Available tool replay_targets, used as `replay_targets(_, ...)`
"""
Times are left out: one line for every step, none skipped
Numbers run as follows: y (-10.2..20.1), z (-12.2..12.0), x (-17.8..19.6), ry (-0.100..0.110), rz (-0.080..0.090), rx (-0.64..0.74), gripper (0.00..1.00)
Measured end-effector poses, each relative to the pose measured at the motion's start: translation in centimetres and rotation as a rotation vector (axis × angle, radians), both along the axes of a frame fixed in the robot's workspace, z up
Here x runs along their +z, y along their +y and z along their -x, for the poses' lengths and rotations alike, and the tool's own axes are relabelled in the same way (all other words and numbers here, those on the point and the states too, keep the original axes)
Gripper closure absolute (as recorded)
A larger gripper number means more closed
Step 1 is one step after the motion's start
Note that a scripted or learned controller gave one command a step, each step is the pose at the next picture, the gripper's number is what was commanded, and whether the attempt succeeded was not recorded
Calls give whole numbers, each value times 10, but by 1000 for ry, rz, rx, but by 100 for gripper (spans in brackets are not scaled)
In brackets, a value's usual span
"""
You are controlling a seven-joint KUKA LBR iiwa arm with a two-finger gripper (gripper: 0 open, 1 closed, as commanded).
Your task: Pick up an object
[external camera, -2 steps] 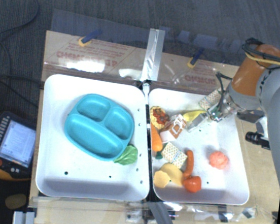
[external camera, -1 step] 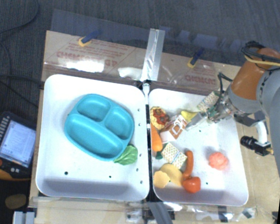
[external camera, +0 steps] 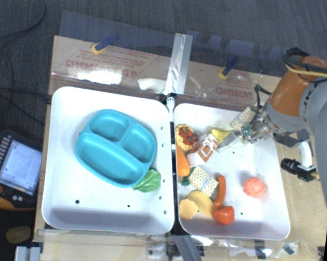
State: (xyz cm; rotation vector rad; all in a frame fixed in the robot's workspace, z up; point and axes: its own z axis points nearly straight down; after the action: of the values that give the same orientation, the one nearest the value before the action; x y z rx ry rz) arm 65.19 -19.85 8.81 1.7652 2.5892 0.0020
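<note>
1. Jaws first: the gripper (external camera: 232,141) reaches in from the right over the upper part of the right bin (external camera: 277,172), and whether the jaws are spread or pressed together I cannot tell, since the tip is too small and blurred against the clutter.
2. Just beside the tip, toward the left, lie a yellow piece (external camera: 220,134) and a small red-and-white carton (external camera: 208,148); these look like the likeliest targets, lying slightly left and below the tip.
3. The carton's long axis runs on a slant, roughly in line with the gripper's reach.
4. Farther off in the same bin are a checkered block (external camera: 201,178), an orange sausage shape (external camera: 221,188), a red tomato (external camera: 223,215) and a pink ball (external camera: 254,187), the ball well apart from the rest.
5. Farthest, in the left bin (external camera: 58,202), sit a blue divided plate (external camera: 116,146) and a green leaf (external camera: 149,182).
</note>
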Motion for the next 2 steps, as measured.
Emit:
replay_targets(-6, -12, -1, 79, -16, -873, 0)
replay_targets(-10, -13, 8, 57, -4, -877, 100)
